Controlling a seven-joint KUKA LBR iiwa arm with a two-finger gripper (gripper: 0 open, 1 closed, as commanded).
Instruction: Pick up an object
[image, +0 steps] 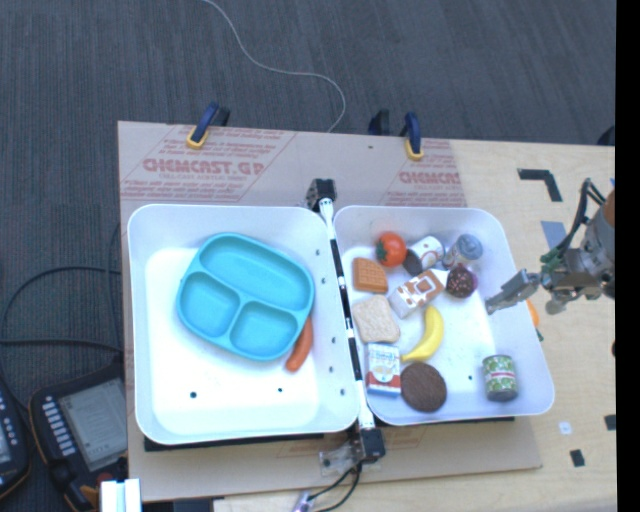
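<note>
The right bin (470, 215) holds the candidate objects, loosely scattered: a banana (428, 334), a tomato (390, 248), a waffle (369, 276), a slice of bread (376, 319), a small carton (384, 368), a round brown cookie (423, 386), a green-labelled can (499, 377), a dark fig-like fruit (460, 282), a milk box (418, 291) and a grey can (468, 246). The left bin (160, 240) carries a blue divided plate (245, 296) with a carrot (299, 345) touching its lower right edge.

Handling judgement: these look like toy food pieces, so probably light, stiff and somewhat slick. The green-labelled can stands upright and apart from its neighbours near the bin's lower right corner; a pinch across its round side seems the simplest hold, though it may roll or tip if struck off-centre. The banana is curved and lies flat; a grasp across its middle would suit.

The gripper (515, 287) sits at the right rim of the right bin, above the can and right of the fig-like fruit. Nothing shows between its fingers. How far they are spread cannot be told at this resolution.
</note>
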